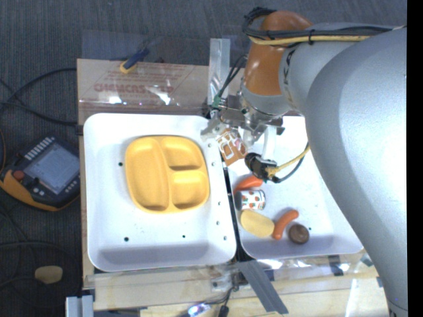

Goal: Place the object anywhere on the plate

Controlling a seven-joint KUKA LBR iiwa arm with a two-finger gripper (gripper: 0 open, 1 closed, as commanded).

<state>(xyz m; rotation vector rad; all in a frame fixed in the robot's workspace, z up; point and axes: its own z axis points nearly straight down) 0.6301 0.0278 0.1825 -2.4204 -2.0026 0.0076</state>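
A yellow divided plate [165, 172] lies in the left bin [109, 243]. My gripper [230, 139] hangs over the wall between the two bins, at the back left corner of the right bin [330, 240]. A small orange-and-white object [229, 148] sits between its fingers, just right of the plate's far right corner. The gripper is shut on it. The grey arm with its orange band [268, 58] hides the back of the right bin.
In the right bin lie an orange carrot-like piece [248, 182], a small white-and-red item [252, 200], a yellow lump [256, 224], an orange sausage shape [285, 222] and a brown ball [299, 234]. A cable [291, 164] loops below the wrist.
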